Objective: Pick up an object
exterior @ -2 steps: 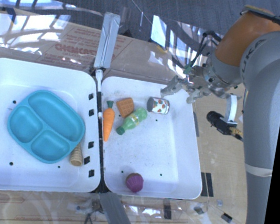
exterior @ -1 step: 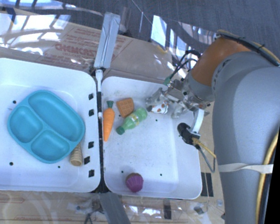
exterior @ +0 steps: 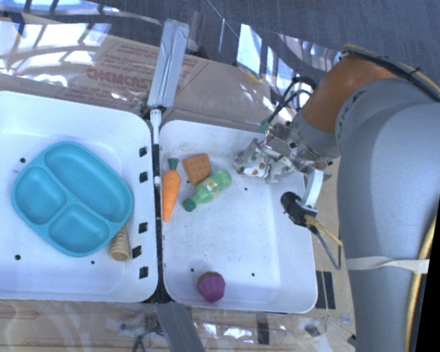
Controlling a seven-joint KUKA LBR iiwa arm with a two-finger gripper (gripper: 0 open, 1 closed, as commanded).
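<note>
Gripper low near right bin far edge, finger state unreadable. Green bottle just beside, toward divider; long axis diagonal.

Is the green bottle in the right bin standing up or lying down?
Lying down. The green bottle rests on its side on the right bin floor, between the carrot and the gripper.

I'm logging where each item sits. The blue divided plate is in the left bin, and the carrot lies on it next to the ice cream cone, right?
Not quite. The camera view shows the carrot in the right bin, by its left wall. The blue divided plate is in the left bin, the ice cream cone beside it.
</note>
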